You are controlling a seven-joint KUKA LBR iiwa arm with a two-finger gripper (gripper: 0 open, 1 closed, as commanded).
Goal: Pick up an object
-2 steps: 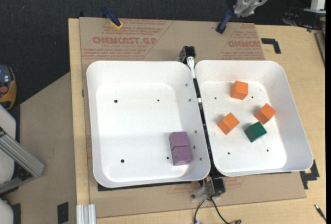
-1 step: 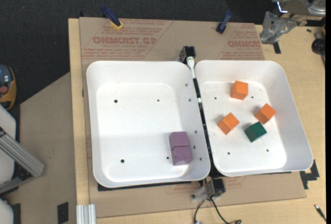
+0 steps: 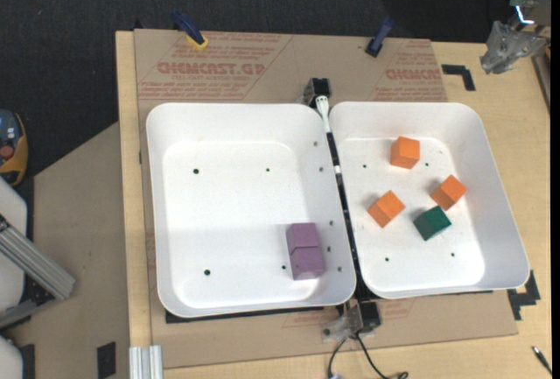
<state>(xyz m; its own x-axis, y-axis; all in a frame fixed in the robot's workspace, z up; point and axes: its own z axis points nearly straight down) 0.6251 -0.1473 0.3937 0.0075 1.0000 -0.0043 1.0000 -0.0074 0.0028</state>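
Two white bins sit side by side on a cardboard-covered bench, with nothing yet lifted. The left bin holds a single purple block, lying near its front right corner, close to the wall it shares with its neighbour. The right bin holds four pieces gathered loosely in its middle: one orange cube toward the back, a second orange cube nearer the divider, a third orange cube to the right, and a green cube just in front of that third one, the two nearly touching. At the top right of the camera view, well outside the bins and high above the bench, part of the gripper shows as a grey metal shape; whether it stands apart or together cannot be told from here, and nothing is seen in it. By the look of things the task stands at its opening step, with the approach still to be made. The next move would call for choosing a target and descending squarely over it. The back orange cube, standing well apart from the rest, looks the easier choice; the green cube and its orange neighbour leave little room for a clean grasp.
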